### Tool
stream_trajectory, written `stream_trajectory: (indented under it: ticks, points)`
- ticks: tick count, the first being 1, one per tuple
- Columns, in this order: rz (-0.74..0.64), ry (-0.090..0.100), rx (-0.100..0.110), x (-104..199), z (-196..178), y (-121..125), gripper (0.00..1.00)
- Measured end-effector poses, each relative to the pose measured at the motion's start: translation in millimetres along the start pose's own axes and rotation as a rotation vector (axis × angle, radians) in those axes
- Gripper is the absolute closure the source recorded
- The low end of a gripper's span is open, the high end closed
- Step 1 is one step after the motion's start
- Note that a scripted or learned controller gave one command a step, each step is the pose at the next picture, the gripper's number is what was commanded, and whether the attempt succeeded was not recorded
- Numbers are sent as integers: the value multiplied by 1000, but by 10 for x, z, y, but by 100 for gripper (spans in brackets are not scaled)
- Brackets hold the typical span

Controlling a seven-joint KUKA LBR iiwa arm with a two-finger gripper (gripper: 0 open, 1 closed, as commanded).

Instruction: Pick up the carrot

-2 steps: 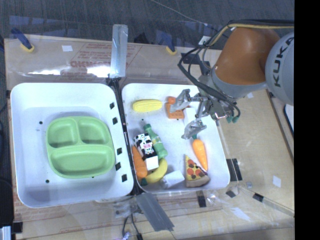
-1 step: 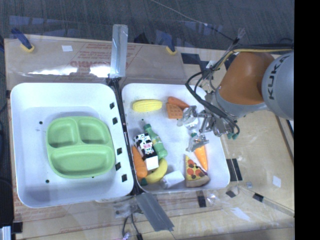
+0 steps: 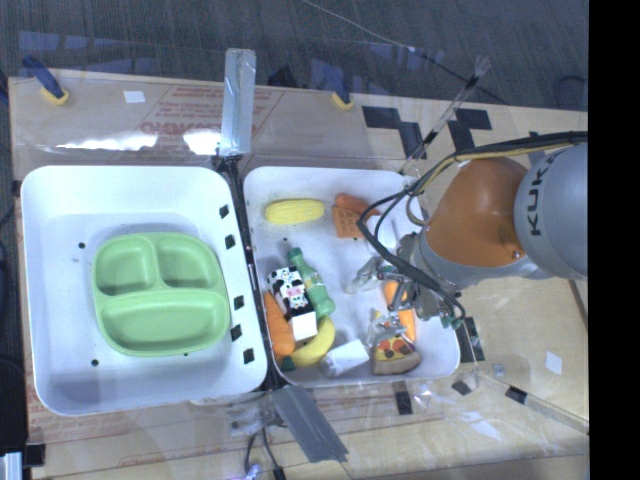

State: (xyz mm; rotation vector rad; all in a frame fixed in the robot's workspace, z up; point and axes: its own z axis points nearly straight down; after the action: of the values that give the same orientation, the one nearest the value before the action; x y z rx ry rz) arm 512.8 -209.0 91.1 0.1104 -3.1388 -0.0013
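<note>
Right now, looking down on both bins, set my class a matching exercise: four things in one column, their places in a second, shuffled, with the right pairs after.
Things:
1. green divided plate
2. corn cob
3. carrot
4. pizza slice

Places:
A. right bin, front right corner
B. left bin, middle
C. right bin, back wall
D. right bin, left wall, beside the banana

Pairs: 1-B, 2-C, 3-D, 4-A
</note>
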Motion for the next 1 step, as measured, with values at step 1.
stream_trajectory:
  ticks: [1]
  points:
    - [-9, -8, 3, -40, -128, 15, 100]
